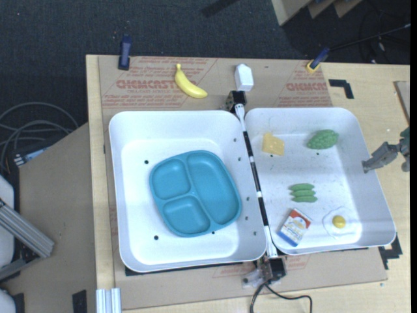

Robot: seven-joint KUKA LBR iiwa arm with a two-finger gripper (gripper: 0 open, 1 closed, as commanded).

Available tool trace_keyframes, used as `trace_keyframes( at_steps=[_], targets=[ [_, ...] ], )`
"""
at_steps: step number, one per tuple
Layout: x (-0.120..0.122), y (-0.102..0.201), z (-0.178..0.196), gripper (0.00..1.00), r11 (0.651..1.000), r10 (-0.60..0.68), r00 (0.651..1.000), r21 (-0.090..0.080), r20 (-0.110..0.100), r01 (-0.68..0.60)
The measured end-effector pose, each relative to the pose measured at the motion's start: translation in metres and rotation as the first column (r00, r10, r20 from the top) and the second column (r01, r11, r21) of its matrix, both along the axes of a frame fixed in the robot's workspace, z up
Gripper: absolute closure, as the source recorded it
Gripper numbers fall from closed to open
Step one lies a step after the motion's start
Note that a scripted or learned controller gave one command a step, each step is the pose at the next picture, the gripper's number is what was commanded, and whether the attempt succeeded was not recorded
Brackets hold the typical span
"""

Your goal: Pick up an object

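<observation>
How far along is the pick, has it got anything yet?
Nothing looks picked yet. The gripper sits at the right bin's right edge, with no object between its fingers. The cheese wedge, leafy green, pea pod, small carton and lemon all lie on the bin floor. Left: move over one, close on it, lift.

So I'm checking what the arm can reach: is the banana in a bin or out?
Out. The banana lies on the brown board behind the left bin, beyond its far rim, apart from it.
</observation>
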State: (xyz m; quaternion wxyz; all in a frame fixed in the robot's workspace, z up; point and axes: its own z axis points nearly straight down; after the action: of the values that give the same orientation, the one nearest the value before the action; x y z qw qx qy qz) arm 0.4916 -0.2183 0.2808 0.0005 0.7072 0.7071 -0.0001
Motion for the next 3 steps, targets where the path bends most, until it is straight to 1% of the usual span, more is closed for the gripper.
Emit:
trace_keyframes(
  at_steps=[1, 2, 3],
  targets=[
    [-0.013, 0.071, -0.103, 0.00, 1.000, 0.001, 1.000, 0.002, -0.002, -0.001],
    [0.017, 0.108, -0.196, 0.00, 1.000, 0.001, 1.000, 0.001, 0.000, -0.001],
    [0.017, 0.108, -0.187, 1.00, 1.000, -0.001, 1.000, 0.001, 0.000, 0.001]
  ],
)
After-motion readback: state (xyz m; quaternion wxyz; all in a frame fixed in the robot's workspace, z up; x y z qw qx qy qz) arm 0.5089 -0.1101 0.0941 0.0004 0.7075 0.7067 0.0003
